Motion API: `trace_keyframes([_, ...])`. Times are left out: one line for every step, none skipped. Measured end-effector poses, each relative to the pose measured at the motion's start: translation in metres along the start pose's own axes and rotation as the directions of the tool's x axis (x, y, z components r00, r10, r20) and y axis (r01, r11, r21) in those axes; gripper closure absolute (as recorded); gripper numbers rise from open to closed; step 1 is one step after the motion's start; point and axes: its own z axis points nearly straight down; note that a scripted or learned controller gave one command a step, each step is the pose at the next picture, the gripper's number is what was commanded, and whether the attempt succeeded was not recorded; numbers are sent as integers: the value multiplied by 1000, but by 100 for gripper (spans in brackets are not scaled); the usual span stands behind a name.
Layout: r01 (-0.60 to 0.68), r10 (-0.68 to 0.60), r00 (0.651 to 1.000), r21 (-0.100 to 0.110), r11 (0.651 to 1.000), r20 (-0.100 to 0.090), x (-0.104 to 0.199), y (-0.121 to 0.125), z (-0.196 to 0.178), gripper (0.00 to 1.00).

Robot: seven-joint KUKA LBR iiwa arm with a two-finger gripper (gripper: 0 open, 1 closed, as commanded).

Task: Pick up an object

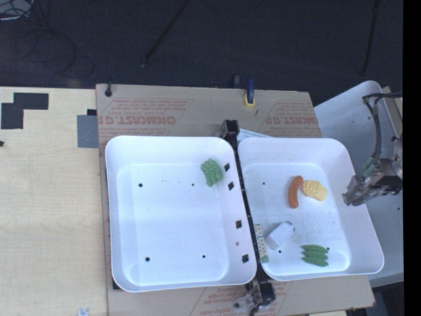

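Observation:
The right bin holds an orange sausage-shaped piece touching a yellow corn-like piece at its middle. A white blocky object lies near its left wall, and green pea pods lie near its front. A green leafy piece sits at the far right of the left bin. My gripper hangs at the right rim of the right bin, level with the corn piece and well to its right. Nothing shows in it.
A black divider with clips runs between the two bins. Both bins rest on a cardboard sheet over the wooden bench. A grey plate lies to the right, under the arm.

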Motion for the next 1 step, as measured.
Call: trace_keyframes([10, -10, 1000, -12, 1000, 2, 120, 50, -48, 100])
